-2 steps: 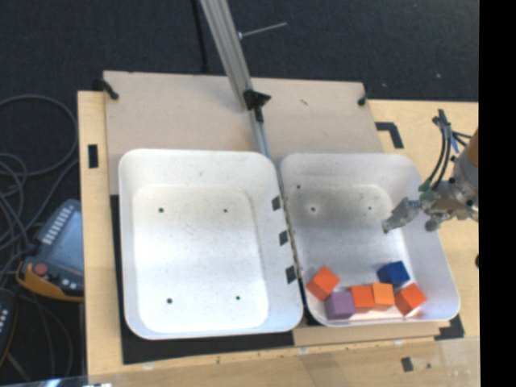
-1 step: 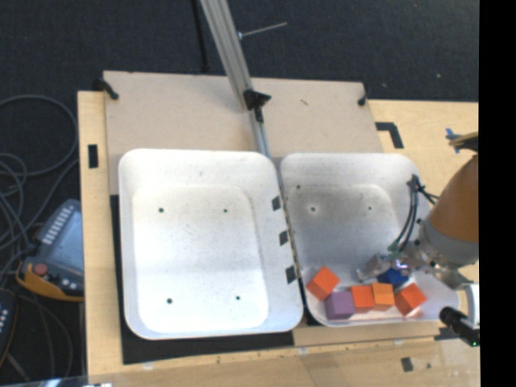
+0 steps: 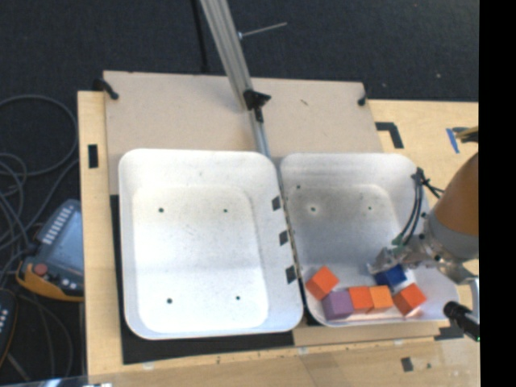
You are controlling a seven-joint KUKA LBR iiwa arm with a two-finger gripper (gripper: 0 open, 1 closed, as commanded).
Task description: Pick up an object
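The claw (image 3: 393,266) sits low over the front right corner of the right bin (image 3: 339,172), directly above a blue block (image 3: 393,277); whether its fingers are spread or closed cannot be told, and no item is seen between them. The blue block lies partly hidden beneath the claw. Just in front of it, 4 further blocks lie along the bin's front wall: an orange block (image 3: 323,281) standing slightly apart to the left, then a purple block (image 3: 338,304), a second orange block (image 3: 360,298) and a third orange block (image 3: 381,298) touching in a row, with a red-orange block (image 3: 410,298) at the right end. The arm (image 3: 459,208), with its orange band, enters from the right above the bin's edge. The left bin (image 3: 201,164) lies beside the right bin, their walls touching. Both rest on the surface (image 3: 185,107).
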